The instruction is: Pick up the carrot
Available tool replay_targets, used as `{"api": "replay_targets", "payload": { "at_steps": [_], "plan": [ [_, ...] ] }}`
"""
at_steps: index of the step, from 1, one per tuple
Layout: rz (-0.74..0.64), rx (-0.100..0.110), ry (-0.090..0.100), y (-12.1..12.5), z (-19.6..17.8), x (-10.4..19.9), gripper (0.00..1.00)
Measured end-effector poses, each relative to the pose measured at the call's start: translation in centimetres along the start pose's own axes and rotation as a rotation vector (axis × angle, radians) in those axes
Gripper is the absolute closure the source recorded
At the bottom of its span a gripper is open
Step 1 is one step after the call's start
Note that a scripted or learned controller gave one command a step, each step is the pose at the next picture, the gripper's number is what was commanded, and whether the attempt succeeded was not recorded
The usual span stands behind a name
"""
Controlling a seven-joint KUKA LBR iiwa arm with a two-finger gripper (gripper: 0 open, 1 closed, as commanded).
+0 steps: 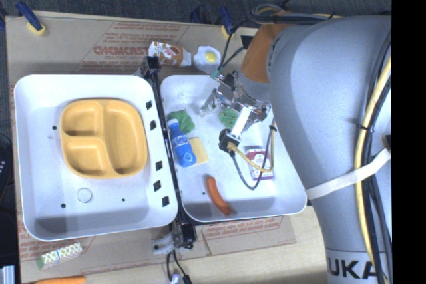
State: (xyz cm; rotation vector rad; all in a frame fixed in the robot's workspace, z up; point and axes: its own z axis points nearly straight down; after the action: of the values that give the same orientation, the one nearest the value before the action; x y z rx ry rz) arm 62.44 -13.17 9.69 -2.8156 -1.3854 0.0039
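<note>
The carrot (217,195) is a short orange-red stick lying at a slant near the front wall of the right bin (289,191). My gripper (212,101) hangs over the back part of that bin, well behind the carrot and apart from it. A green leafy piece (229,118) lies just beside the gripper. Nothing shows between the gripper and the carrot except bare bin floor and a yellow slice (199,150).
A blue bottle (179,142) and a second green piece (182,121) lie by the right bin's left wall, and a red-and-white packet (257,160) lies to the right. The left bin (33,96) holds a yellow divided plate (103,136). A small carton (166,53) and a toy egg (208,58) sit behind the bins.
</note>
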Motion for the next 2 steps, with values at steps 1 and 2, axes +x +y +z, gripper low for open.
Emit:
{"api": "replay_targets", "payload": {
  "at_steps": [1, 2],
  "plan": [
    [-0.083, 0.002, 0.0, -4.9, -2.3, 1.2, 0.0],
    [0.02, 0.002, -0.001, -9.3, 0.6, -2.5, 0.0]
  ]
}}
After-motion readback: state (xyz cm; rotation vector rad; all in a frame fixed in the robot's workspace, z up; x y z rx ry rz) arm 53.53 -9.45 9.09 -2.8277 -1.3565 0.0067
